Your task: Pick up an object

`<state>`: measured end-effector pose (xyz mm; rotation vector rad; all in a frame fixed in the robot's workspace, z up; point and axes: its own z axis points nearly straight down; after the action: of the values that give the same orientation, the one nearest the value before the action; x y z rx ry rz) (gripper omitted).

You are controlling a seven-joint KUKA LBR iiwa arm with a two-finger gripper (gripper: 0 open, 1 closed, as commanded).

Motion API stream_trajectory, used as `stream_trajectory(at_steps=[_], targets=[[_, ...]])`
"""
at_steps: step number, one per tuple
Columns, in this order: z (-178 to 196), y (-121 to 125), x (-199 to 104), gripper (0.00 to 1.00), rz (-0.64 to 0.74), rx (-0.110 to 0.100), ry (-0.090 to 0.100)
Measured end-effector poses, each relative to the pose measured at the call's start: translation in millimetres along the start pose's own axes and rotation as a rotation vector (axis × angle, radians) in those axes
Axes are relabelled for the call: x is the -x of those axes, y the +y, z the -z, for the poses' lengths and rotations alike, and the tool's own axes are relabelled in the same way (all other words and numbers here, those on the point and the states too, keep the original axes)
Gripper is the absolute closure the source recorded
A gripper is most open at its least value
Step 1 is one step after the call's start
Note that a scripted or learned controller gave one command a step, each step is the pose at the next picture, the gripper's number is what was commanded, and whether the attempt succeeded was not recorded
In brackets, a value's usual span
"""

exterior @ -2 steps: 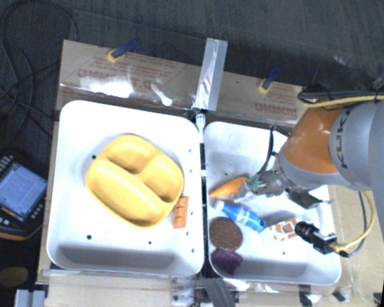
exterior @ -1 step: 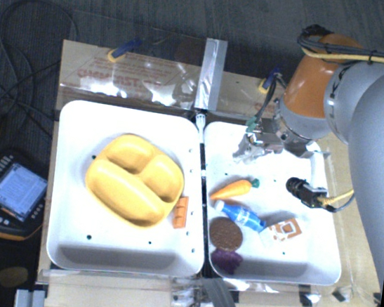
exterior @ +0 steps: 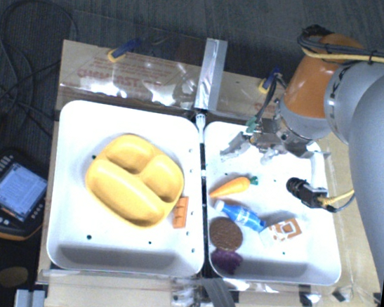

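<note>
Evidently nothing is lifted yet: the jaws of the gripper [exterior: 253,148] are seen spread and unladen over the right bin [exterior: 318,263], just above the carrot [exterior: 231,186], which lies on the bin floor beside a blue tube [exterior: 240,213], so the grasp remains to be made.

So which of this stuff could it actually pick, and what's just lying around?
Pickable, in the bins:
carrot
blue bottle
brown disc
purple thing
orange-white box
yellow bread
orange block
gripper hovers above the carrot

Lying about:
pendant
cables
plastic sheet
</note>
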<state>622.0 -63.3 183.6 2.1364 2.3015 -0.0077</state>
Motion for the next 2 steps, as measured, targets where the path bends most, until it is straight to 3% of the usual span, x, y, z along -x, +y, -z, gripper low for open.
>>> stream_trajectory(at_steps=[1, 2], targets=[[-93.3, -41.5, 59.2, 0.00, 0.054, 0.006, 0.001], [-83.9, -41.1, 59.5, 1.00, 0.054, 0.007, 0.001]])
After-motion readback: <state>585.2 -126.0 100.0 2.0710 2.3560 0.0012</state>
